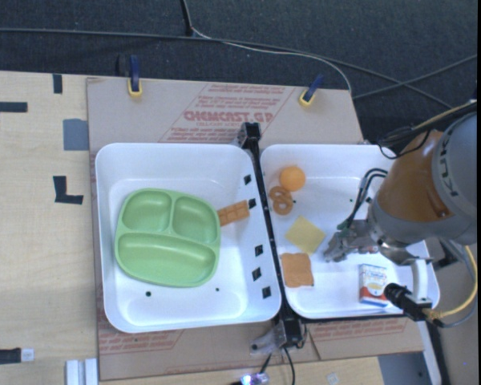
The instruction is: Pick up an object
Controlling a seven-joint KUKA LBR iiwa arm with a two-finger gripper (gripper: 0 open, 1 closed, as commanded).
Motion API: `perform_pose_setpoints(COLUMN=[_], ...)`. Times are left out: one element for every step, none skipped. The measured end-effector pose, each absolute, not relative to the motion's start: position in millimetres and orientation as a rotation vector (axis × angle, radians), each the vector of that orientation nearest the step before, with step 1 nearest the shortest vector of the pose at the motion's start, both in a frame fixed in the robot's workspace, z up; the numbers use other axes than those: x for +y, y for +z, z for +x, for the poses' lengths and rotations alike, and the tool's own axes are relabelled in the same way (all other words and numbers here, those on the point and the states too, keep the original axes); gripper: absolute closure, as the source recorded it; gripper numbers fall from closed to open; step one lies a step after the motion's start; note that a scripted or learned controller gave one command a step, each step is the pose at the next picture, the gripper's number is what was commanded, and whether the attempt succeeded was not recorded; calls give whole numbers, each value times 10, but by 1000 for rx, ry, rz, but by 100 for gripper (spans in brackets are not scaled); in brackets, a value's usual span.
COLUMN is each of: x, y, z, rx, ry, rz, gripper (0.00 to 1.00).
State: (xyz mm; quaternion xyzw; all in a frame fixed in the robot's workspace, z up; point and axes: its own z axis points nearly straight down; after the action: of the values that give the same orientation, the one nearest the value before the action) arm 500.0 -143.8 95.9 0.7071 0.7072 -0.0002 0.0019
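The right bin (329,157) holds an orange ball (292,177), a small brown ring (280,202), a pale yellow slice (305,235), a brown toast piece (297,269) and a small white carton (373,284). My gripper (337,247) is low inside this bin, just right of the yellow slice and above and to the right of the toast. Nothing shows as held by it. The grey arm with its orange band (413,187) reaches in from the right and hides part of the bin floor.
The left bin (176,157) carries a green divided plate (168,237) and a small orange-brown block (233,212) by the plate's right rim. A black divider (260,215) runs between the bins. Cables cross the dark floor behind.
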Motion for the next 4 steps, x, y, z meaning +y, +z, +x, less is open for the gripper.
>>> perform_pose_setpoints(x=[-1384, -1379, -817, -282], y=[1570, 2096, 2025, 1959], z=[4987, 4996, 4974, 5001], rx=[2223, 2222, 2230, 2230], ry=[2, 3, -1, -2], rz=[2219, 2217, 2217, 2217], gripper=[100, 100, 100, 100])
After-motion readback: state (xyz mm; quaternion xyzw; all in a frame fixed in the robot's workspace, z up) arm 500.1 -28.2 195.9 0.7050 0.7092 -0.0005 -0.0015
